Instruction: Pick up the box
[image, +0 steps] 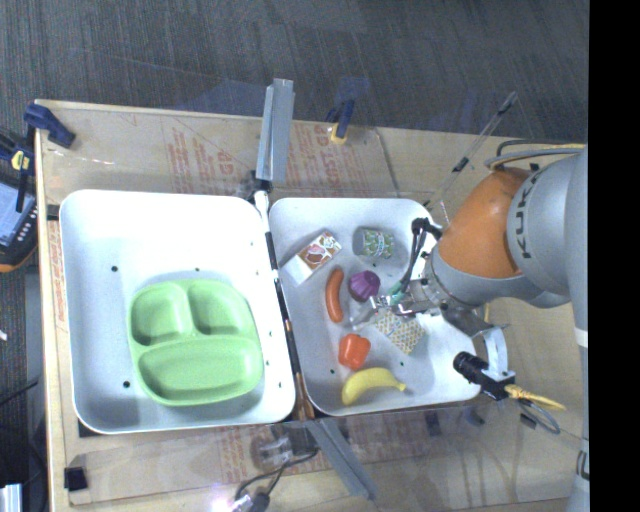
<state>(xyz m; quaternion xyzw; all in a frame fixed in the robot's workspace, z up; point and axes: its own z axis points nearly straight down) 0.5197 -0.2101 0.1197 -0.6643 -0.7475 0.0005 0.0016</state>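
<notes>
The box (318, 250) is a small white carton with a red and brown picture, lying tilted in the upper left part of the right bin (300, 215). My gripper (386, 302) hangs low over the middle of that bin, just right of a purple object (363, 285), well to the lower right of the box and apart from it. The grey arm with its orange band (480, 240) comes in from the right and covers the bin's right side.
Around the gripper lie a red sausage (334, 295), a small printed cup (374, 242), a checked pad (402, 334), an orange-red pepper (353, 350) and a banana (372, 384). A green divided plate (195, 345) sits in the left bin (90, 230).
</notes>
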